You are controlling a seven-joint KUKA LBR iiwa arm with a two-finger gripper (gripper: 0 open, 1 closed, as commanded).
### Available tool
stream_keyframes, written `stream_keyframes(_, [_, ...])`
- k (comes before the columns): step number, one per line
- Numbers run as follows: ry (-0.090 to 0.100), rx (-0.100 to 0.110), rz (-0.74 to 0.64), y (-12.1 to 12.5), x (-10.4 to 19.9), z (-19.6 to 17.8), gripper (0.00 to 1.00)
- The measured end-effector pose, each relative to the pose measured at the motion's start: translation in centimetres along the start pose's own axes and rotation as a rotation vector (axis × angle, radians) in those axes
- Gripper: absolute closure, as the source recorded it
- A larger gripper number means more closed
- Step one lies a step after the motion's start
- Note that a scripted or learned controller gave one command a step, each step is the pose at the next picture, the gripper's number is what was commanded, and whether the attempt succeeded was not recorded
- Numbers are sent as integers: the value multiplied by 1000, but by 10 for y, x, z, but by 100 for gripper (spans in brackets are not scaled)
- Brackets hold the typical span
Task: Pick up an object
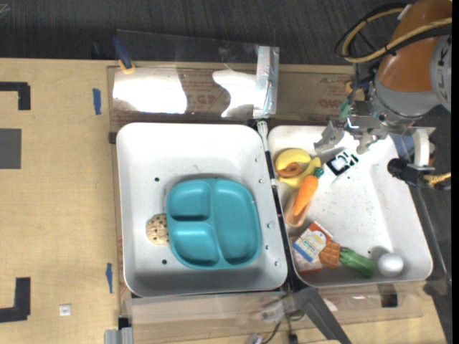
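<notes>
Reaching in from the upper right of the frame, my arm (419, 56), grey with an orange band, hangs over the far end of the right bin (401, 213). Nothing is lifted yet; the whole pick remains to be done. Whether my pincer (343, 143) is spread or pinched I cannot tell, and I see nothing between its tips.

The left bin (143, 156), smooth white plastic, holds a teal divided tray (213, 222), glossy with rounded corners, and a small speckled cookie (157, 229) touching the tray's left edge.

In the right bin, the nearest candidates lie just left of my pincer: a round yellow toy (294, 165) and a tapered orange carrot (304, 196) leaning against it. Lower down sit a flat printed packet (314, 248), a green vegetable (356, 261), and a shiny silver ball (391, 264).
</notes>
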State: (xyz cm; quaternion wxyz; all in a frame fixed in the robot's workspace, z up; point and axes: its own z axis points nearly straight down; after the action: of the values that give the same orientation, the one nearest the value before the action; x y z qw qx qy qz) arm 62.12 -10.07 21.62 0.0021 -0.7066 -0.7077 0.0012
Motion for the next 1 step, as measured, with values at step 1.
stream_keyframes(1, [-2, -3, -184, 45, 28, 33, 0])
